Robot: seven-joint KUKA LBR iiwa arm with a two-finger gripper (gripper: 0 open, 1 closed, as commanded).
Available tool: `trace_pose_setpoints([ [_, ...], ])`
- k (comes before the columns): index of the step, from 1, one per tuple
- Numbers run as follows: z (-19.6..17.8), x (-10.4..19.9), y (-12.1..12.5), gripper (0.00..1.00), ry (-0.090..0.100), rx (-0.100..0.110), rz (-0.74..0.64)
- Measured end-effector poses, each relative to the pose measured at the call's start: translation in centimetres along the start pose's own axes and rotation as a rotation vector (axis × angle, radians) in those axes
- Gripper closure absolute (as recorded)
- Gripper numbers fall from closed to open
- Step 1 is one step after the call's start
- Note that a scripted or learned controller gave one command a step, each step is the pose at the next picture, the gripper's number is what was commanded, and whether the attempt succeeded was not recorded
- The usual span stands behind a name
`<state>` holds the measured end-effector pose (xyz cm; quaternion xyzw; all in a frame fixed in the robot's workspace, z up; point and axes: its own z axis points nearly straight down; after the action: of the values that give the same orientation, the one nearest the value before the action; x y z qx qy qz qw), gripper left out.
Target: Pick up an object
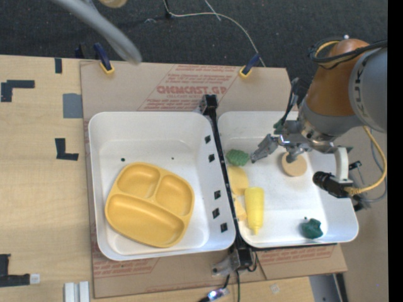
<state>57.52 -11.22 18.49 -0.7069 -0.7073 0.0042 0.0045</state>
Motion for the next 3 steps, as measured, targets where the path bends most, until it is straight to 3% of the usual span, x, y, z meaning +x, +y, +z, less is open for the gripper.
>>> trace_pose_setpoints([
  [2,10.2,0.8,0.6,0.00,-0.001,-0.008,0.001],
  [3,9.1,1.1,1.0,1.00,0.003,-0.015,-0.004],
])
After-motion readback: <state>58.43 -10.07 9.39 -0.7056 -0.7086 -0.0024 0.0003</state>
